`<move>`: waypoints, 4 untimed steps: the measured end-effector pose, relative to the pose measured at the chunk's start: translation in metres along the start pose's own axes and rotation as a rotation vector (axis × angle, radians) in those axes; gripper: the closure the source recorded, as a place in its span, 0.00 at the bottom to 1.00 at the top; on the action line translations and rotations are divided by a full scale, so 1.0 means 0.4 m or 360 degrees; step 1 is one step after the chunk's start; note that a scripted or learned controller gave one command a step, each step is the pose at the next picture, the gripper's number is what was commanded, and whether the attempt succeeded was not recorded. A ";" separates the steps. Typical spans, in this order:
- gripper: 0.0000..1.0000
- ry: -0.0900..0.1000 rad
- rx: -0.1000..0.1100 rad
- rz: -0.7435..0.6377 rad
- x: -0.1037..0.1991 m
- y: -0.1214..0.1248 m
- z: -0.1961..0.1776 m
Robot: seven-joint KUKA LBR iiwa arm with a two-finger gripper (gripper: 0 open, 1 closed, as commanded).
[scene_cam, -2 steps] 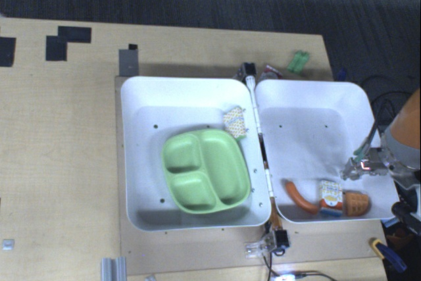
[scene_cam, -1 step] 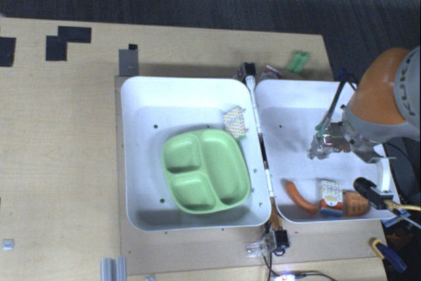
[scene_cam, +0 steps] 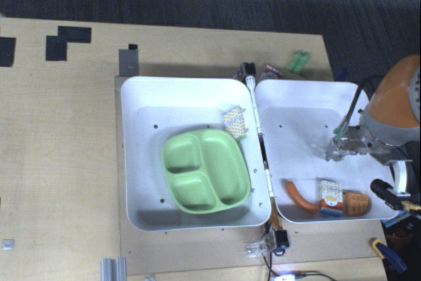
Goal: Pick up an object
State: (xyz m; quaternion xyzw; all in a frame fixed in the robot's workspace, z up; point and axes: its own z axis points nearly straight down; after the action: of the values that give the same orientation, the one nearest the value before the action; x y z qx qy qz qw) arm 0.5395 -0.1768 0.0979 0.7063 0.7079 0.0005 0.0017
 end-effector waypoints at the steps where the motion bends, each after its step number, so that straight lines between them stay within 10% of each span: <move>1: 1.00 0.0001 0.0001 0.0002 -0.066 -0.131 -0.034; 2: 1.00 0.0002 -0.0010 -0.0003 0.186 -0.103 0.025; 3: 1.00 0.0000 -0.0002 -0.0001 -0.014 -0.005 -0.056; 4: 1.00 0.0001 0.0000 0.0000 -0.074 -0.130 -0.218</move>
State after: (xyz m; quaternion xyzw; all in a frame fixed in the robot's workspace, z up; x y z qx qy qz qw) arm 0.4875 -0.2064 0.1849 0.7062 0.7080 0.0008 0.0016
